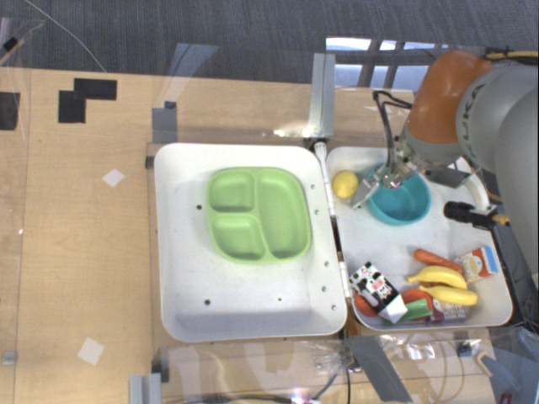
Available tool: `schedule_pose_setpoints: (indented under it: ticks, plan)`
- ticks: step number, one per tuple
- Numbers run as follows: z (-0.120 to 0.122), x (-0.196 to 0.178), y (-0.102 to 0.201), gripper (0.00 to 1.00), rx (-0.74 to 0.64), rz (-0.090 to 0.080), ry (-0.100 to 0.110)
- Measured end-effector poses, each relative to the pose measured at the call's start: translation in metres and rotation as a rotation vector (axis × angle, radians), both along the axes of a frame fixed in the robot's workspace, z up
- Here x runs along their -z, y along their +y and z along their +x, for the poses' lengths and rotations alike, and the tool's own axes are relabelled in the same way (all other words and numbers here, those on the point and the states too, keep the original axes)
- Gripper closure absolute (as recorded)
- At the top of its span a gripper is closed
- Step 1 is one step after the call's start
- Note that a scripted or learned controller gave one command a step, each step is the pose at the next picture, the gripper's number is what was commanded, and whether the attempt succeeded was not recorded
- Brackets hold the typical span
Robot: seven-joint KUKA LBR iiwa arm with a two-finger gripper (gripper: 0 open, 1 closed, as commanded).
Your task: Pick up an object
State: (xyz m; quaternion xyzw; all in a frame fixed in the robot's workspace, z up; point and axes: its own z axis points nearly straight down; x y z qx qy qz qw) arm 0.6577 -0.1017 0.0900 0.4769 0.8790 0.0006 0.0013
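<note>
1 bowl; 2 bananas — 1 gripper

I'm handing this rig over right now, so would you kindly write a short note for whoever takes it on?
Gripper: low in the right bin, at the left rim of the teal bowl, beside the yellow ball. I cannot tell how it stands, and nothing shows in its grasp.
Things: the bananas, carrot, cow-print carton and small packets lie heaped at the right bin's near end. The green divided plate sits in the left bin.
Done: nothing picked up yet.
Left: grasp and lift one object.
</note>
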Motion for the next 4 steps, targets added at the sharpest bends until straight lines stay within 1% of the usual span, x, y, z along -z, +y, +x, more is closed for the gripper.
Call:
schedule_pose_setpoints:
  ticks: [1,2,3,4]
  plan:
    - [-0.007,0.001,0.006,0.0,0.018,-0.002,-0.009]
    - [-0.004,0.001,0.01,0.0,0.12,0.0,-0.009]
    - [-0.012,0.0,0.013,0.0,0.231,0.001,-0.012]
    - [-0.01,-0.017,0.011,1.0,0.23,0.0,-0.013]
